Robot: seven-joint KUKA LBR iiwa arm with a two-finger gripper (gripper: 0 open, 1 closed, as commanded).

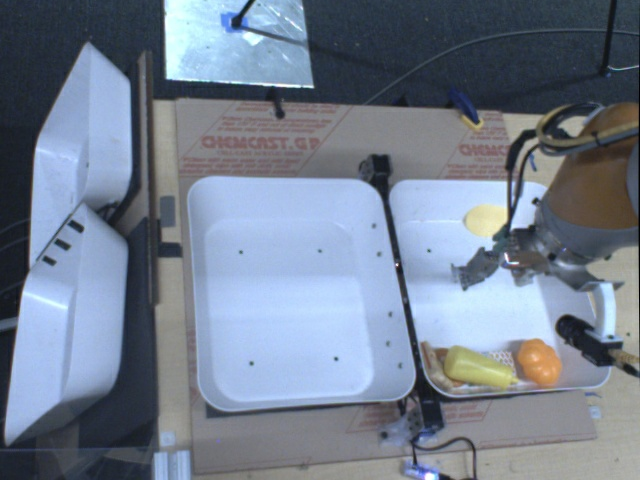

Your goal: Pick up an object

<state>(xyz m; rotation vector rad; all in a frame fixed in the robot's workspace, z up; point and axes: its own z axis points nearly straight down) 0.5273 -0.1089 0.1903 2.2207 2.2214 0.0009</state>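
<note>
Two white bins sat side by side; the right bin (440, 298) held three things: one pale yellow disc (486, 220) by its far wall, one yellow-green piece (478, 367) and one orange ball (539, 361) against its near wall. The gripper (478, 268) hovered above that bin's floor, gripping nothing; its opening could not be judged. Printed cardboard (260, 140) lay underneath, dark carpet (400, 18) beyond.

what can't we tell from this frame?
- Gripper in the camera view: small and dark, so finger state and whether anything is held are unreadable.
- Pale yellow object in the right bin: partly covered by the arm's cable and wrist; shape unclear.
- Item under the yellow-green object and orange object: mostly covered, unidentifiable.
- Arm: cut off by the right edge.
</note>
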